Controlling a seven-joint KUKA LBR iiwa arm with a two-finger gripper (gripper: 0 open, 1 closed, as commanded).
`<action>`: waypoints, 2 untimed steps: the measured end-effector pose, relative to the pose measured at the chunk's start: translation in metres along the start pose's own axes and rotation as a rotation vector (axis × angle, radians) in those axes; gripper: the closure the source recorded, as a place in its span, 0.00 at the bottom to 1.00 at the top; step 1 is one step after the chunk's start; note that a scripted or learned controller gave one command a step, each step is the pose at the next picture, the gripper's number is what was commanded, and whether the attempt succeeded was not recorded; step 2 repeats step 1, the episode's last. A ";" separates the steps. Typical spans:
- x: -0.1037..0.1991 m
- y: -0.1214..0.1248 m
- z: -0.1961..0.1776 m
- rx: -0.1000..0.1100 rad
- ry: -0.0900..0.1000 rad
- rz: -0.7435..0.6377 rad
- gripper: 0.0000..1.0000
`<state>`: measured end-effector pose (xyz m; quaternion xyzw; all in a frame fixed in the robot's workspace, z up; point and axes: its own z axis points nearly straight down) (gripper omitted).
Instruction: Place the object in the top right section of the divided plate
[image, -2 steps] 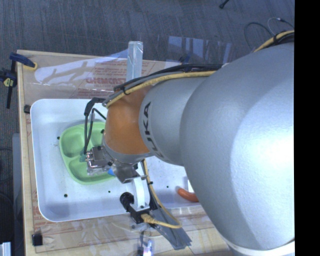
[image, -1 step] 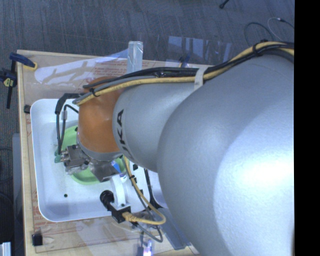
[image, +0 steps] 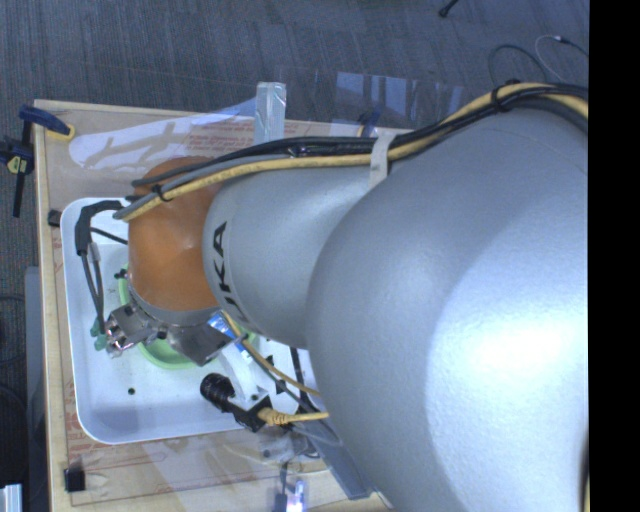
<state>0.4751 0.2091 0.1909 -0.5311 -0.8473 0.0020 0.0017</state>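
My grey arm with its orange band (image: 170, 250) reaches across from the right and covers most of the bench. The wrist hangs low over the left white bin (image: 120, 420). The gripper (image: 120, 335) shows as a metal part at the wrist's lower left, close above the bin floor. A light green plate (image: 165, 355) peeks out from under the wrist, and most of it is hidden. Small green bits (image: 100, 342) show at the gripper's left side. What lies between the gripper and the plate is hidden by the wrist.
A black cable (image: 90, 265) loops along the bin's left wall. A black connector (image: 215, 390) with yellow wire hangs near the bin's front. Blue clamps (image: 45, 120) sit on the bench's far left corner. The wooden bench edge (image: 50, 300) runs left of the bin.
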 end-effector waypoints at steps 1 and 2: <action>-0.001 0.000 0.000 -0.001 0.000 0.001 0.00; -0.001 0.000 0.000 -0.001 0.000 0.001 0.00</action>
